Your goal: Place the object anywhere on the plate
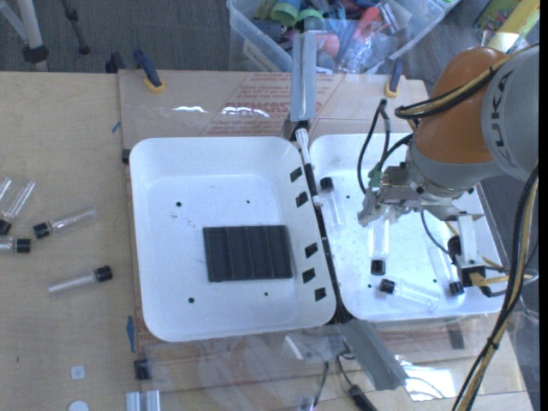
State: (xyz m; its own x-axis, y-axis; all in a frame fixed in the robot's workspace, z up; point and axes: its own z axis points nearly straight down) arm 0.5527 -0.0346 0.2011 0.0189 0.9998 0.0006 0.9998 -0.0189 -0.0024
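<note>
The things to move are small clear tubes with black caps. One tube lies upright in the picture in the right bin, its black cap at the near end. A second tube lies nearer the front wall of that bin, slanted, cap to the left. The plate is a dark, ribbed rectangle lying flat in the middle of the left bin.

The hand hangs over the right bin, just above the far end of the first tube; the second tube lies well apart from it, toward the front. The plate is across the divider, to the left of the hand.

The hand's fingers are lost among cables and the pale metal of the wrist, so I cannot tell whether they are apart or together, or whether they touch the tube. More capped tubes lie loose on the wooden worktop left of the bins.
</note>
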